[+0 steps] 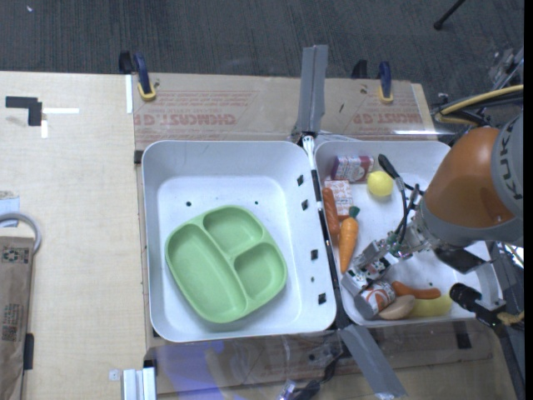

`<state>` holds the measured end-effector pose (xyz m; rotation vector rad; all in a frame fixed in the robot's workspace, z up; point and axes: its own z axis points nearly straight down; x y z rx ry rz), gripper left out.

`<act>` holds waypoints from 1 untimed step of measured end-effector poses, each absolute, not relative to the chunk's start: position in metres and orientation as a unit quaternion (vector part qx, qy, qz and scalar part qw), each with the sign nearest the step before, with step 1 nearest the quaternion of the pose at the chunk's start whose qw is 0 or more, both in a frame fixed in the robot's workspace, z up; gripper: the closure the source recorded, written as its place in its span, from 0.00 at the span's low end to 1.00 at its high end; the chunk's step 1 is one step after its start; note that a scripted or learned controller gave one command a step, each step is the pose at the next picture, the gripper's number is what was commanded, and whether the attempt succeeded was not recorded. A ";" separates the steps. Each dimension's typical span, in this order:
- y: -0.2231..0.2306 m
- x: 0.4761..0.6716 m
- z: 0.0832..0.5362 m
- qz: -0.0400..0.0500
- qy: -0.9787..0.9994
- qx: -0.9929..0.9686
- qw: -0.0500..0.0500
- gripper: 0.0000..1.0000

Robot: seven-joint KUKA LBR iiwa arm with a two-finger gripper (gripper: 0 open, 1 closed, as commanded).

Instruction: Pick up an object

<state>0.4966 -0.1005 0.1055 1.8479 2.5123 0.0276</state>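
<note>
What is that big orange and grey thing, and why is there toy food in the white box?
That is a robot arm. It reaches in from the right, and a camera above the bench looks down on it. At its tip is a gripper with two fingers for picking things up. It hangs low over the right bin, which holds toy food: a carrot, a yellow ball, a small can and more. The left bin holds a green plate with three sections. I cannot tell whether the gripper has caught anything.

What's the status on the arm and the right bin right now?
Two-finger gripper low in right white bin, beside orange toy carrot. Small can, yellow ball nearby.
</note>
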 end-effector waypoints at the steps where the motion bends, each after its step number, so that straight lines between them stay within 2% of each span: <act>1: -0.103 0.501 0.118 0.010 0.804 0.594 0.018 1.00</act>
